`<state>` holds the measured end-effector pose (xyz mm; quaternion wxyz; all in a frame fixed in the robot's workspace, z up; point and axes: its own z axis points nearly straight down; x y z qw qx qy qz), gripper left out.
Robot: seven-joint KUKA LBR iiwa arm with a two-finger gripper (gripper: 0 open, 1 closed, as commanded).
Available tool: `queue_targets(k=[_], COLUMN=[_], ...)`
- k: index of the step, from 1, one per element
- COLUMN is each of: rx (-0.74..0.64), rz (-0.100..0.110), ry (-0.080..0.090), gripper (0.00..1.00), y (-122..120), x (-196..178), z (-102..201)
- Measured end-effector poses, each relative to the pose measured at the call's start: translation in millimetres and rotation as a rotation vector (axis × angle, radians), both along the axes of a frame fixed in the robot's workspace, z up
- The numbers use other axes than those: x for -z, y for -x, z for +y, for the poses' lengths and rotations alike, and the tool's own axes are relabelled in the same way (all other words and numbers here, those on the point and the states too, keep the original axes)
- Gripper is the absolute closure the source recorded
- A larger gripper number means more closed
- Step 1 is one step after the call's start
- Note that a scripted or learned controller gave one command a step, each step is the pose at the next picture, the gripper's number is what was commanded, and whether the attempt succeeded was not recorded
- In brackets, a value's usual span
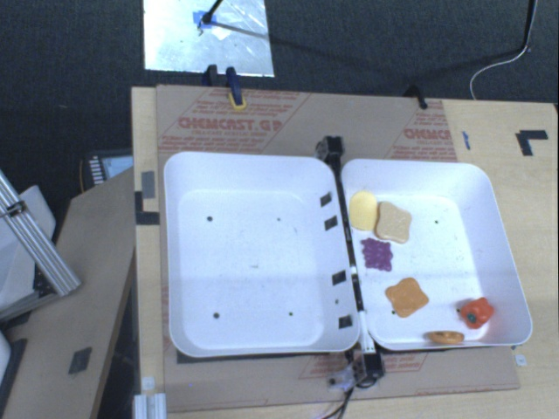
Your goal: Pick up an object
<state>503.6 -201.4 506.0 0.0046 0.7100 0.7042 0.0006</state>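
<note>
Objects lie in the right bin [502,225] on a cardboard-covered bench [288,116]; dark carpet [70,42] around.

Both bins, the left [253,260] and the right [489,234], are white. The right one holds a yellow piece [362,209], tan toast [394,223], purple grapes [377,254], an orange slab [406,297] and a red-orange pepper [476,312]. The desk [297,116] is tan with red lettering.

"What is under the bench?"
"A dark carpet floor [367,33]. A shiny silver sheet [208,24] lies on it."
"And the bench [541,190]?"
"Light wood, with brown board [288,120] on top."
</note>
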Motion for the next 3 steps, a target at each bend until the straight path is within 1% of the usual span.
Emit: queue_targets(k=[1, 2, 3], rx=[-0.018, -0.022, -0.02], rz=[0.008, -0.005, 0.011], ry=[-0.007, -0.007, -0.007], gripper=[1.0, 1.0, 1.0], y=[-0.5, 17.2, 3.8], x=[51.5, -34.5, 49.7], z=[71.5, 156.7, 227.0])
